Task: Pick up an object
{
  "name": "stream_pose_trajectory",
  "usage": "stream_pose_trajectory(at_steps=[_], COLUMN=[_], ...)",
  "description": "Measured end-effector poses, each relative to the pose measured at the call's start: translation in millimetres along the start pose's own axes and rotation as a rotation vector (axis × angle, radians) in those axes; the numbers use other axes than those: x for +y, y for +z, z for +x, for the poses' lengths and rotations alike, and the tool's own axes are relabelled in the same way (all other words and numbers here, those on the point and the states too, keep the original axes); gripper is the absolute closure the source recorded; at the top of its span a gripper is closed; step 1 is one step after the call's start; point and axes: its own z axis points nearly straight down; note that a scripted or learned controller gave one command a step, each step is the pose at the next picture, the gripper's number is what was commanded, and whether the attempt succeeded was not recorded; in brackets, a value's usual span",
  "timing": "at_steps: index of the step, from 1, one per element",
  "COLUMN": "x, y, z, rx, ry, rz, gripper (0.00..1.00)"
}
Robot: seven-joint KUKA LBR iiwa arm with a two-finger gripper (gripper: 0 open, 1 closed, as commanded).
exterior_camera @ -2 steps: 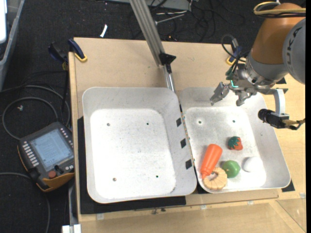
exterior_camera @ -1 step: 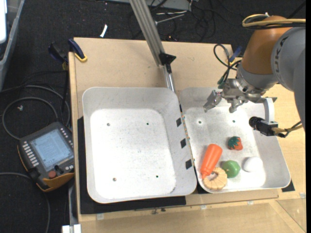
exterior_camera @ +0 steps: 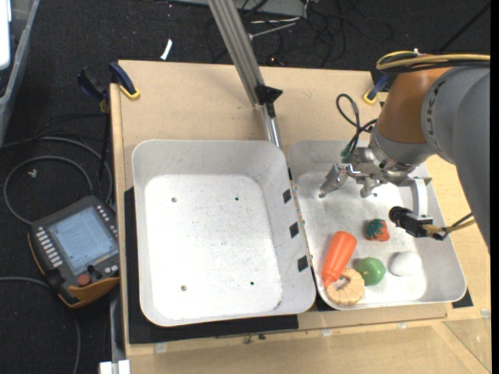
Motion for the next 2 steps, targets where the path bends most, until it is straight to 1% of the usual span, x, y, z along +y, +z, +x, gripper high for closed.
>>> stream_pose_trajectory(at_steps=[1,2], x=[-0.2,0.7], y=[20.5,8.6], z=[0.6,0.5], rx=[0.000,0.000], ry=[-0.001,-0.001], rz=[-0.003,-0.007], gripper=[0.00,1.00])
